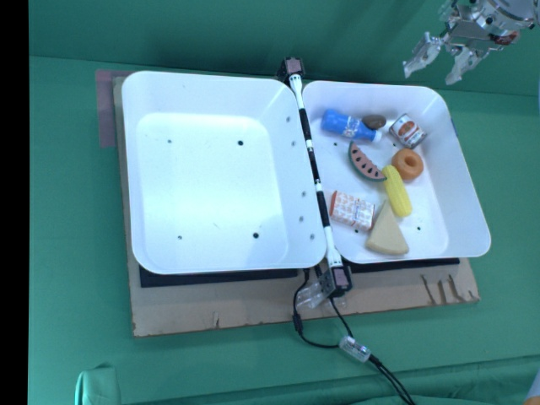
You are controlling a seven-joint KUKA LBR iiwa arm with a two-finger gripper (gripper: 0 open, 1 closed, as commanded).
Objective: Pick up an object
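Note:
My gripper (438, 64) hangs high at the upper right, above the far edge of the right bin (462, 192), open with nothing between its fingers. Below it in that bin lie a blue bottle (348, 126), a small brown piece (374, 121), a red and white can (407, 130), an orange donut (407, 164), a watermelon slice (365, 162), a yellow corn cob (397, 191), a red and white wafer pack (352, 210) and a pale cheese wedge (386, 234).
The left bin (148, 108) sits beside the right one, split from it by a black and white bar (310, 159). Both rest on a cardboard sheet (253, 315). A cable (354, 348) trails off the front edge over green cloth.

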